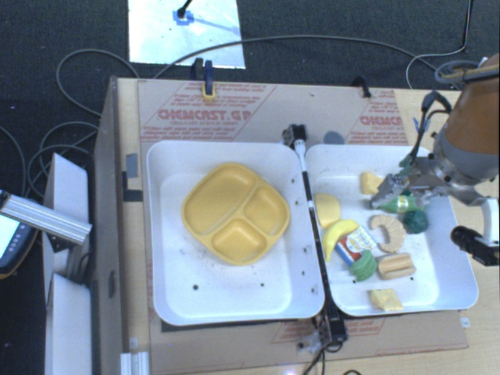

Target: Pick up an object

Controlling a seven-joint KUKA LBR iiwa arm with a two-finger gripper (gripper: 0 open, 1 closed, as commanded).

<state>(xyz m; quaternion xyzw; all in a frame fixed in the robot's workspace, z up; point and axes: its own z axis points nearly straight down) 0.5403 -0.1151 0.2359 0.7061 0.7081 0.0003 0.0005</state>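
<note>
The right bin point(457, 283) holds several toy foods. Among them are a yellow wedge point(370, 183), a pale yellow round piece point(326, 208), a banana point(337, 235), a red, white and blue box point(357, 244), a tan ring-shaped pastry point(387, 233), a dark teal ball point(416, 221) and a light green piece point(404, 205). My gripper point(388, 196) hangs low over the bin's upper right part, right at the light green piece and just right of the yellow wedge. The arm hides part of that green piece.
A yellow divided plate point(237, 212) lies in the left bin point(172, 287). In the right bin's front sit a green piece point(363, 266), a tan bun point(395, 265) and a yellow block point(384, 298). A black divider rail point(310, 209) runs between the bins.
</note>
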